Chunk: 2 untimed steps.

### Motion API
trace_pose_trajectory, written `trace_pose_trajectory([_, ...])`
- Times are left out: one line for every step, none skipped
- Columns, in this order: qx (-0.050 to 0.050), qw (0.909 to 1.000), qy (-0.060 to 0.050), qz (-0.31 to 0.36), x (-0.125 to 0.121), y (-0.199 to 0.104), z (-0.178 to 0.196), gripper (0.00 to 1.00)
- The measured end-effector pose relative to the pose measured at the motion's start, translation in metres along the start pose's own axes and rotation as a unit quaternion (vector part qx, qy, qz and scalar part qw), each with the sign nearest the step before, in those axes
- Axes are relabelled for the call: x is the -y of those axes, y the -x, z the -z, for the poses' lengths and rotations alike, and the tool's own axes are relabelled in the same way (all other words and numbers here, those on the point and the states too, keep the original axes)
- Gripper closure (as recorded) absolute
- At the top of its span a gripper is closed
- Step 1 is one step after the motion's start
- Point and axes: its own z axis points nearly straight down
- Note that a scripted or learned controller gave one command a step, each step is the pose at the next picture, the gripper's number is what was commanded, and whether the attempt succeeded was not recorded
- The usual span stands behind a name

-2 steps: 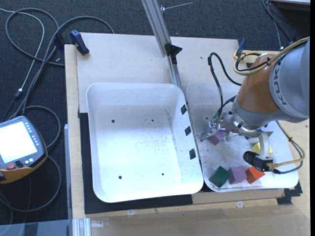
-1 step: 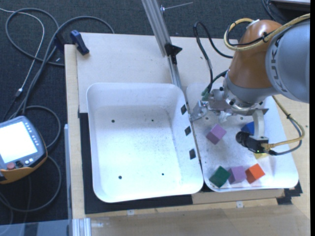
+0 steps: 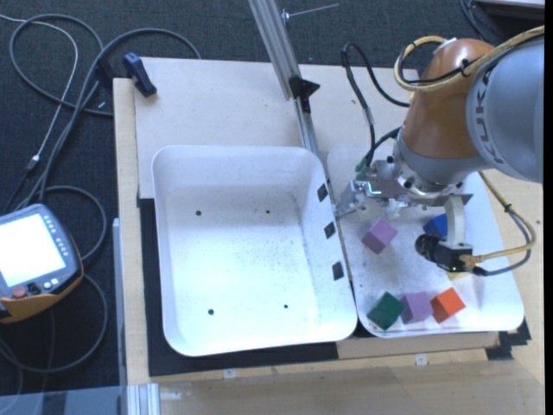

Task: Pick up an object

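Observation:
My gripper [image 3: 366,197] hangs over the upper left part of the right bin [image 3: 501,305], below the grey and orange wrist. A purple block [image 3: 378,234] lies tilted on the bin floor just below and slightly right of the gripper, and it looks apart from it. A blue object [image 3: 436,225] is partly hidden behind the arm's hardware further right. Along the bin's front edge sit a green block [image 3: 386,309], a second purple block [image 3: 417,305] and an orange block [image 3: 448,304].
The left bin [image 3: 173,171] sits beside the right one, sharing a raised middle wall with black clips [image 3: 329,230]. A slanted metal rail [image 3: 276,41] crosses the back of the bench. A yellow cable [image 3: 497,253] loops off the wrist at the right.

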Motion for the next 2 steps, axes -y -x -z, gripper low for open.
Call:
trace_pose_trajectory([0.000, 1.0000, -0.006, -0.003, 0.006, 0.081, -0.105, 0.00])
trace_pose_trajectory([0.001, 1.0000, 0.005, 0.001, -0.017, 0.057, 0.005, 0.00])
